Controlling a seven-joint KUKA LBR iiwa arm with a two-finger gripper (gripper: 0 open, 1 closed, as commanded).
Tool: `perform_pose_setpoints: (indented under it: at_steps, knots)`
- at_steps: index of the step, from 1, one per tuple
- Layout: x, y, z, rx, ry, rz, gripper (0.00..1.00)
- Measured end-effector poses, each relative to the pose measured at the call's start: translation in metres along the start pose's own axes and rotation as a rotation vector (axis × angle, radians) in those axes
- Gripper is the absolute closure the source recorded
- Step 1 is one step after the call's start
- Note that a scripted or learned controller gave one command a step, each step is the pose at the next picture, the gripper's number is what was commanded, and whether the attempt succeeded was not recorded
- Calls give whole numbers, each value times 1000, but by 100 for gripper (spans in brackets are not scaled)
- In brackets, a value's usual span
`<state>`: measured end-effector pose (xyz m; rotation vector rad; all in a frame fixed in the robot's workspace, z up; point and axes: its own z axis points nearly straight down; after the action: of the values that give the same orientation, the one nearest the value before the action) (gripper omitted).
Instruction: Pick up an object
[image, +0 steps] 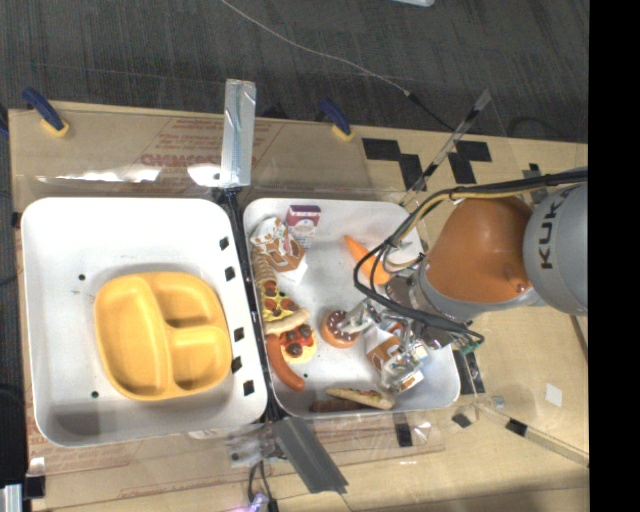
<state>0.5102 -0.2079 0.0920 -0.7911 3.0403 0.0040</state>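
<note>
Arm reaches in from the right, orange band over the right bin, wrist tilted down-left; claw low in that bin's near right corner, its opening cannot be told. Right bin holds toy foods: carrot, doughnut, pizza slice, sausage. Left bin holds a yellow divided tray.

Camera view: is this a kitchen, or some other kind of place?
Probably a robot test bench, not a kitchen. Two white bins sit taped on cardboard, a grey and orange arm reaches in, and the food looks like toys.
</note>
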Motion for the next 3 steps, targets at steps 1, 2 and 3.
perform_pose_setpoints:
  at_steps: [1,2,3]
  knots:
    - [14,14,-6,13,-12,-85,0]
    - [12,16,-15,9,-10,-92,100]
    - [13,16,-15,8,-9,-92,0]
